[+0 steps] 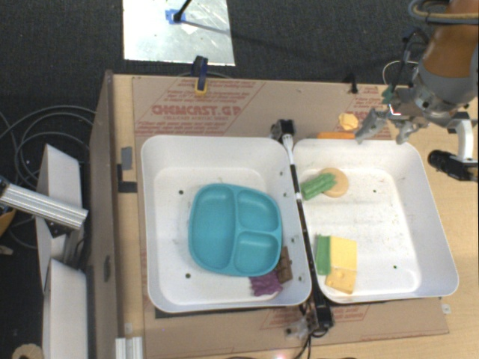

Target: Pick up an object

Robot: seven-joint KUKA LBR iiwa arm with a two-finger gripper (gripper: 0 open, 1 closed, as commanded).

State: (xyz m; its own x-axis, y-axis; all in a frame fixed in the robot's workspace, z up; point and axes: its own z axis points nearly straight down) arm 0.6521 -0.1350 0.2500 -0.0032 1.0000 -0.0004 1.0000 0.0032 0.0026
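— Hand [386, 126]?
— Up at the far right corner of the right bin [434, 223], above its back rim. Two grey fingers [367, 129] spread apart, nothing between them. Grey arm with the orange band [455, 40] behind, reaching in from the right.
— Nearest things?
— Just beside the fingers, on the brown worktop [224, 103] outside the bin: a small yellow piece [349, 120] and an orange strip [335, 134], lying along the back rim.
— Inside that bin?
— Toward the back left, a green cylinder [317, 185] tilted across a tan round disc [334, 182], touching it. Toward the front, a green block [322, 253] side by side with a yellow block [343, 253], and a darker yellow wedge [341, 280] just in front of them. All well apart from the hand.
— And further out?
— Left bin [168, 200], holding a teal divided plate [234, 229]. At the plate's front right edge, a brown piece [285, 266] and a purple piece [264, 283], close together by the wall between the bins.
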